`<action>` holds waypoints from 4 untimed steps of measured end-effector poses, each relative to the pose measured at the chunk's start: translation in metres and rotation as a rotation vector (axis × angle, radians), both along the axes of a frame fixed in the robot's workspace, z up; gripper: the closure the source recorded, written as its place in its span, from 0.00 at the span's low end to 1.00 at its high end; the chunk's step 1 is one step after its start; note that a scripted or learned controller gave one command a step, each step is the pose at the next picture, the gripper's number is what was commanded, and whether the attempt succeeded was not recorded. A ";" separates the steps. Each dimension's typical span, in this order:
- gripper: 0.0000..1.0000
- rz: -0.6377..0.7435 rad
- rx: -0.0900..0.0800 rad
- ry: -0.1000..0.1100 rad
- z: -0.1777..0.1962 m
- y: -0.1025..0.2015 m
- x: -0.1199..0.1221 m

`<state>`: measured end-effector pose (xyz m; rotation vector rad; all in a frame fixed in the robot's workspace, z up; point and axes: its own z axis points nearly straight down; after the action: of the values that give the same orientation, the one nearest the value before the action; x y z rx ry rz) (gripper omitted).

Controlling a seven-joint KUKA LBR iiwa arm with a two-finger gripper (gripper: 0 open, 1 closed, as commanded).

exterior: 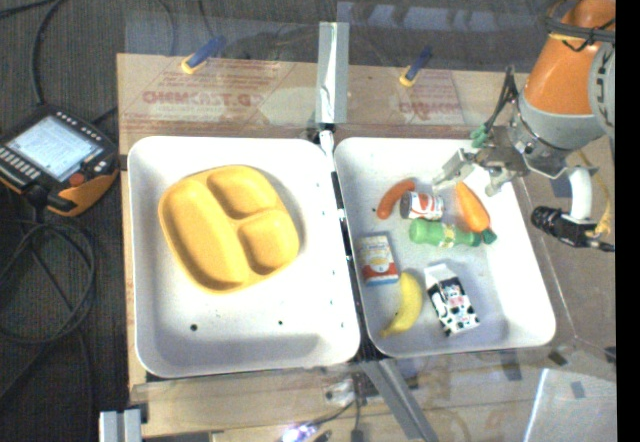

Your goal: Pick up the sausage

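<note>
Carton [451, 299] with black spots lying nearest, beside banana [404, 304]. Sausage [394, 196], red-orange, curved, glossy, lying in right bin [530, 330], touching can [425, 205]. Gripper [468, 168] hovering beside it, fingers spread, gripping nothing. Can and box [377, 259] labels unreadable.

The arm [575, 70] is cut off by the frame's right edge at upper right. The labels on the small can [425, 205] and both cartons [377, 259] are too small to read. The handheld controller [55, 160] is clipped at the left edge.
</note>
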<state>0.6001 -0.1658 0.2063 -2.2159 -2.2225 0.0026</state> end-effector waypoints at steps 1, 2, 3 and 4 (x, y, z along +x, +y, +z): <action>0.00 -0.268 -0.001 0.001 -0.020 0.052 0.019; 0.00 -0.426 -0.004 0.001 -0.046 0.061 -0.049; 1.00 -0.424 -0.002 0.006 -0.040 0.062 -0.049; 1.00 -0.018 -0.003 0.000 0.038 0.031 -0.070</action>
<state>0.5300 -0.1346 0.2447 -2.2378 -2.2034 0.0061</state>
